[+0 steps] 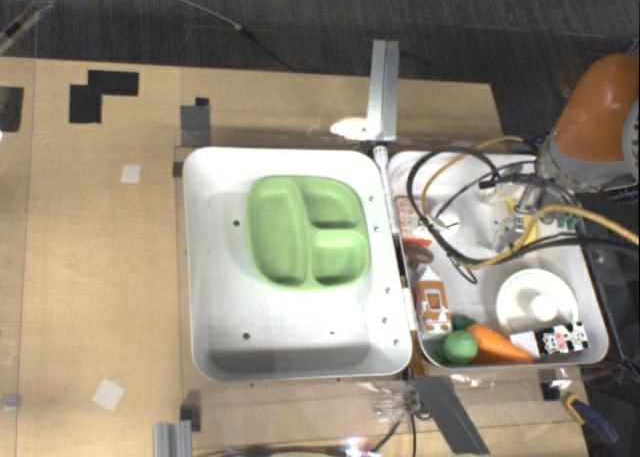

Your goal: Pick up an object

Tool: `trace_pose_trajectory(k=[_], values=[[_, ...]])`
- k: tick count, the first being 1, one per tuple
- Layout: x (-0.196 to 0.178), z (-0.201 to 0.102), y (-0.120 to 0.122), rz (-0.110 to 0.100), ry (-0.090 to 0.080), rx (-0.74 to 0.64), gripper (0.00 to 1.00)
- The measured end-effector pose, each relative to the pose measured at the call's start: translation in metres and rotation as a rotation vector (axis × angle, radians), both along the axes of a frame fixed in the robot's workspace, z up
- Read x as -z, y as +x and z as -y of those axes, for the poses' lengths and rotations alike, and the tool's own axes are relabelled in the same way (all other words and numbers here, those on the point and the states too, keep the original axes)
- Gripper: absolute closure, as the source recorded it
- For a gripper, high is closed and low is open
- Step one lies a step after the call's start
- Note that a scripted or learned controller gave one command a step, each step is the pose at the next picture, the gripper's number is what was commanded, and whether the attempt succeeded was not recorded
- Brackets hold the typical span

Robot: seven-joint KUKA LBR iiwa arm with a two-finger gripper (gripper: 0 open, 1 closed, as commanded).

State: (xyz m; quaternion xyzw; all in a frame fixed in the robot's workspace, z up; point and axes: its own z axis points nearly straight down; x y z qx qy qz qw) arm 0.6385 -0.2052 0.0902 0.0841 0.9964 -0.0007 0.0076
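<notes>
1. Tabletop: pale wood, carrying two shallow white bins side by side.
2. L bin: holds a green divided tray, three compartments, lying near the bin's centre.
3. R bin: holds the loose objs. Along its near edge: a green ball touching an orange carrot, which lies w/ its tip toward the R. Just behind the carrot, a white round cup. A small black-and-white block sits at the near R corner. Along the L wall: printed cards/packets, detail too small to read.
4. Arm: orange band at upper R; black and yellow cables loop over the far half of the R bin.
5. Gripper: over the far part of the R bin, hidden among cables. Fingers: cannot tell whether spread or pressed together.
6. Relation: carrot, ball and cup lie nearer the camera than the gripper, apart from it; nothing seen between the fingers.
</notes>
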Motion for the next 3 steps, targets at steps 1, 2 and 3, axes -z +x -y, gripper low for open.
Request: trace_pose_trajectory(k=[1, 2, 3], values=[[0.0, -0.002, -0.088, 0.005, 0.002, 0.034, 0.0], [0.0, -0.016, -0.113, 0.01, 0.006, 0.104, 0.0], [0.002, -0.001, -0.03, -0.002, 0.002, 0.075, 0.0]])
